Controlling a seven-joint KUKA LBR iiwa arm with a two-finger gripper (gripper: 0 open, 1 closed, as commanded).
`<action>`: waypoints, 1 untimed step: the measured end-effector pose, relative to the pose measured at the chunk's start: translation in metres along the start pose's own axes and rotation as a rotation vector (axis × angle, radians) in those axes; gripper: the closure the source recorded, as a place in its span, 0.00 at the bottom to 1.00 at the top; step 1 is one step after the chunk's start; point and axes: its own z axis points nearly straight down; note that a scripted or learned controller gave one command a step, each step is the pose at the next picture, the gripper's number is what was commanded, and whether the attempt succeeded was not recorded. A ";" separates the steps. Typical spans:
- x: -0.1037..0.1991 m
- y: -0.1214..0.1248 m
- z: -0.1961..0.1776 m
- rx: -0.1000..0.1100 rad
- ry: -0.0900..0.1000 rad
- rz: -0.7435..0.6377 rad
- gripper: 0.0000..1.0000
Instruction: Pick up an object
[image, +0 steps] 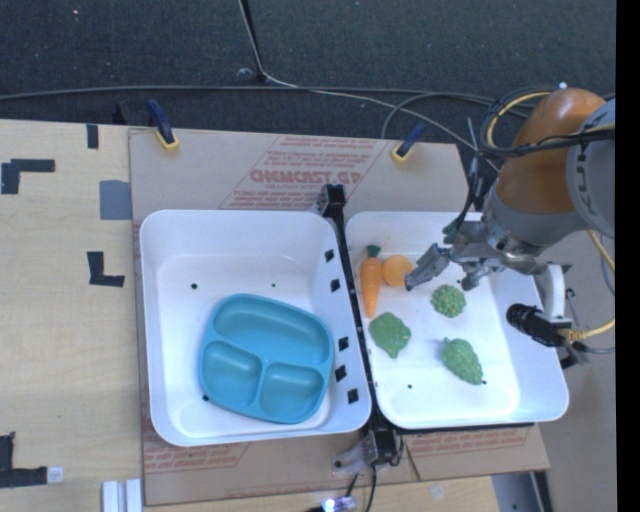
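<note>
Bench: a pale wooden top with black tape marks at the left, a cardboard sheet (300, 175) laid over it and clipped at its far edge by two blue-and-yellow clamps (160, 125).
Left bin (170, 235): white and shallow, it held a blue divided tray (266, 357) lying flat toward its near right part, three compartments showing.
Divider: a black strip (345, 300) ran between the two bins, front to back.
Right bin (535, 395): it held the toy food, all resting on the floor of the bin.
Carrot (370, 283): it lay by the bin's left wall, green top pointing to the far side.
Orange piece (396, 270): round, just beside the carrot, on its right.
Green pieces: one (389, 332) sat near the carrot's lower end, one (448, 300) sat in the middle of the bin, and a longer one (463, 360) lay nearer the front.
Gripper (453, 268): its two dark fingers were spread apart and held nothing; one tip (423, 272) was close by the orange piece, the other (478, 272) just above the middle green piece.
Arm (545, 170): grey with an orange band, it reached in from the right over the right bin's far right part.
</note>
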 end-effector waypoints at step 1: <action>0.000 0.003 -0.007 -0.013 -0.001 -0.003 0.00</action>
